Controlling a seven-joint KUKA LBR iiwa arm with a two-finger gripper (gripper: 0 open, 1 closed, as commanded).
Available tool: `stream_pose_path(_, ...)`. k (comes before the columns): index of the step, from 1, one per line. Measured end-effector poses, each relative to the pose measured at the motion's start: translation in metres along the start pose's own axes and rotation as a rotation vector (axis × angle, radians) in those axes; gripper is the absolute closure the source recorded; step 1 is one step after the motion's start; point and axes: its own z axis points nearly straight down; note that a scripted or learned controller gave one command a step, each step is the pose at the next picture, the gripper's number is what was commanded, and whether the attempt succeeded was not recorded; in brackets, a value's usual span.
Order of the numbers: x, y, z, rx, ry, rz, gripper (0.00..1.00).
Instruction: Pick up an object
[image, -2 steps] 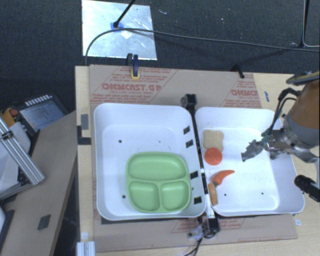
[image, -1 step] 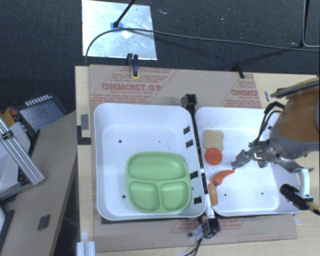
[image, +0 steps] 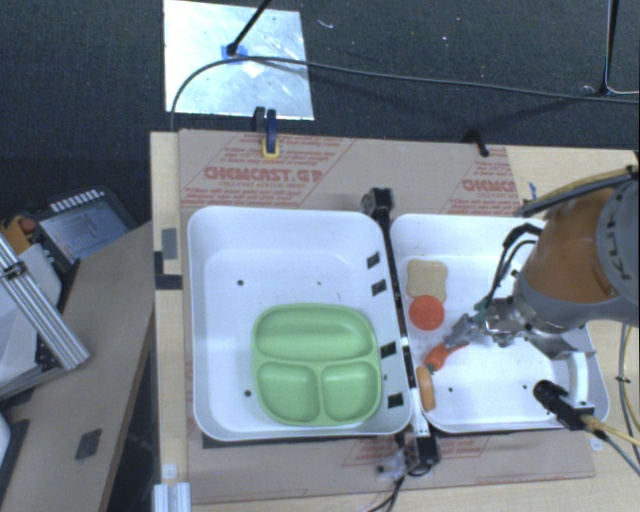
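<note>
In the right bin (image: 500, 395) lie a pale tan slab (image: 428, 275), a red-orange ball (image: 427, 312), a small orange piece (image: 436, 356) and a brown-orange stick (image: 425, 388) against the left wall. My gripper (image: 453, 339) reaches in from the right, low over the bin floor, and points down-left. Its tip sits just above and right of the small orange piece, close to touching it, and just below and right of the ball. Nothing shows clearly as held.
The left bin (image: 225, 300) holds a green plate (image: 315, 362) with three compartments. A black divider clip (image: 381, 203) sits between the bins at the back. The right half of the right bin's floor is covered by my arm (image: 575, 265).
</note>
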Motion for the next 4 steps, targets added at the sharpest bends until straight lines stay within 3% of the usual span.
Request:
stream_pose_path(1,-0.001,0.006,0.021,-0.021,-0.004,0.002,0.00)
stream_pose_path(2,-0.001,0.007,0.009,-0.024,-0.005,0.001,1.00)
stream_pose_path(4,-0.010,0.013,-0.103,-0.012,-0.004,-0.002,1.00)
